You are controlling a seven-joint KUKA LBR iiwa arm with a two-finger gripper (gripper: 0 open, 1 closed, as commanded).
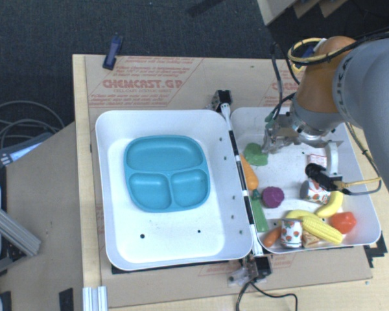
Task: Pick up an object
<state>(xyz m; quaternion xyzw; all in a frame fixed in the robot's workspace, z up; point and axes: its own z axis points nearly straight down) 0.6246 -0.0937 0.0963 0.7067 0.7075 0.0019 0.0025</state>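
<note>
The end effector (277,137) hangs low in the right bin (369,229), its grip unreadable, just at one o'clock from a flat green toy leaf (254,154) near the bin's left wall.

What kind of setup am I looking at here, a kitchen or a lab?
Most likely a robotics lab bench: two white bins sit on a board, one holding a blue divided plate, the other toy food like a banana, with loose cables on carpet.

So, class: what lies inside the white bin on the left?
The left bin holds one blue divided plate with three compartments, nothing in them. A few dark specks dot the bin floor. Whatever is beneath the plate is covered.
</note>
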